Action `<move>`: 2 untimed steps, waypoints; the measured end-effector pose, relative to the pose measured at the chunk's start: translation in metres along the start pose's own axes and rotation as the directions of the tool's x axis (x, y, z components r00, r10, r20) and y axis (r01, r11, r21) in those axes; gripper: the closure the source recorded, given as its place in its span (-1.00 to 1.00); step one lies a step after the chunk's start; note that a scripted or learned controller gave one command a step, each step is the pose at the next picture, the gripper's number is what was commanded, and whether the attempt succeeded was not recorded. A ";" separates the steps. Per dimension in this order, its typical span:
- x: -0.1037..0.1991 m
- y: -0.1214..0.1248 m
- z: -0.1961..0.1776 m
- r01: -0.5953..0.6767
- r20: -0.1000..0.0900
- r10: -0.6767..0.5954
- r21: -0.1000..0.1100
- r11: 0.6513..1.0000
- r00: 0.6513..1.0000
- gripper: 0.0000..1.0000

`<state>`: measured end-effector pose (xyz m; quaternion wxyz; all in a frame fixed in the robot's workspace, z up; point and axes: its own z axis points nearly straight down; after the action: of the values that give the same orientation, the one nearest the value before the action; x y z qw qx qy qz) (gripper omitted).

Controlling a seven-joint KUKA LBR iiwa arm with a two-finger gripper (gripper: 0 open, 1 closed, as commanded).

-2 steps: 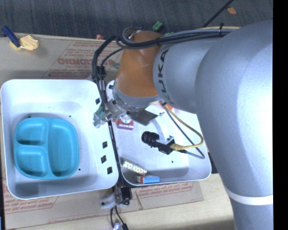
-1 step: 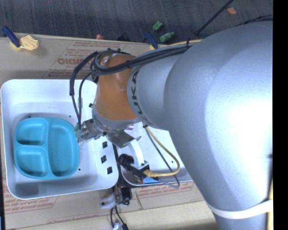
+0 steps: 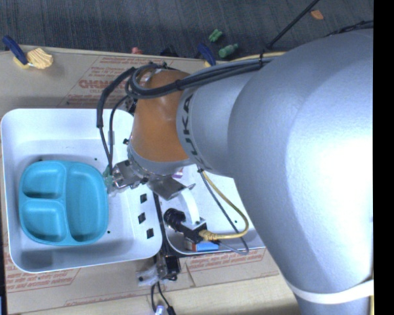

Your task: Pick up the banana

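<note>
Above the two white bins, my KUKA arm reaches in over the bench. Its orange band sits directly over the gripper, which hangs low at the inner wall of the left bin. The wrist hides the business end, so I cannot tell whether the gripper is released, clenched or grasping anything.

Nor can I tell where the banana lies. The arm's bulk covers most of the right bin, behind the gripper on the arm's side, and I judge that the likeliest place.

Just beside the gripper, on the side away from the arm, a blue divided tray lies flat on the left bin's floor. Its three compartments hold nothing I can make out.

I expect the banana to be light, curved and smooth-skinned. It should be firm enough to take a modest squeeze but easy to bruise or roll. I would close across the thick middle, square to its length, rather than near the tapering ends or the stem.

The cardboard sheet under the bins carries red print. A large word beyond the gripper begins with what looks like "CHA", and the rest is too faint to read. Dark lettering runs up the arm beside the orange band, at too steep a slant to read in full. Small black markers dot the bin wall below the gripper.
</note>
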<state>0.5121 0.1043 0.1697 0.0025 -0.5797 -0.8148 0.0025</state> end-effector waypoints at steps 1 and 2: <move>0.000 0.000 -0.010 0.004 0.000 -0.004 0.002 1.000 1.000 1.00; -0.021 -0.028 -0.374 -0.126 0.001 0.126 -0.010 0.992 0.992 1.00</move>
<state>0.4952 0.0761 0.5436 -0.0013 -0.6301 -0.7765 -0.0011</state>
